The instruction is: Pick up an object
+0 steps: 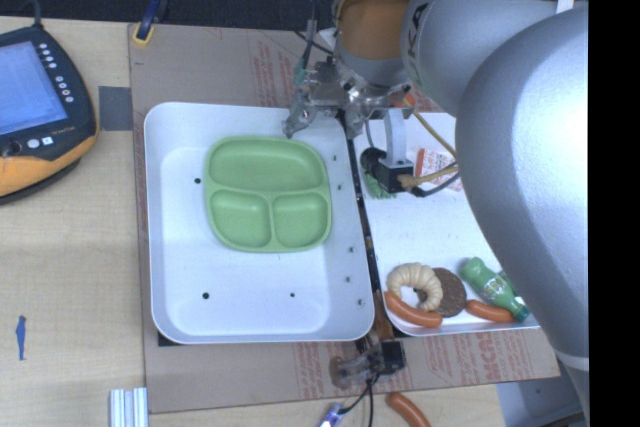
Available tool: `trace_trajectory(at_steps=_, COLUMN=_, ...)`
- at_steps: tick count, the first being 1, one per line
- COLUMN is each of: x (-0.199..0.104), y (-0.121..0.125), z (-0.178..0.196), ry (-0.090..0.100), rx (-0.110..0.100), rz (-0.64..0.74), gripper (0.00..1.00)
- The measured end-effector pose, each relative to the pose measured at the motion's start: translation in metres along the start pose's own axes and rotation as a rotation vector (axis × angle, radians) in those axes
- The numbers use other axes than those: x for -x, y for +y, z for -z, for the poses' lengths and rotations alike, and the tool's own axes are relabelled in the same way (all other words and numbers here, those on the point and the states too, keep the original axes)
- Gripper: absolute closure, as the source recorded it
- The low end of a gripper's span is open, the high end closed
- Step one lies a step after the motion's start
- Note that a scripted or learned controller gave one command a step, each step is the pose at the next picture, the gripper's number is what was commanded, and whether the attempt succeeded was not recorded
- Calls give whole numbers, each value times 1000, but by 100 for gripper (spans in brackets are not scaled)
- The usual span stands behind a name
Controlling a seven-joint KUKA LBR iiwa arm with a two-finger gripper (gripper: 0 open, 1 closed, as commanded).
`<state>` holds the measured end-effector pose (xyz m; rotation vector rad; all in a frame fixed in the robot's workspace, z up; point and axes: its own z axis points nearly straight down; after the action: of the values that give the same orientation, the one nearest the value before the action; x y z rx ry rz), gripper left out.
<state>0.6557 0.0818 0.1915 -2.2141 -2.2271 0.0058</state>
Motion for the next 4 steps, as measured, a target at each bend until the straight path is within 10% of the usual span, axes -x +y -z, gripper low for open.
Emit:
trace_trajectory(at_steps=1, x=183, y=-66, z=31, ry=0, rx=-1, rz=-6, gripper=0)
trace_trajectory(at_steps=2, x=173, y=-66, z=-101, ry=1, rx=-2, rz=0, gripper=0)
trace_trajectory(at_steps=4, x=187, y=0, z=-99, ry=2, rx=4, rz=-3, gripper=0)
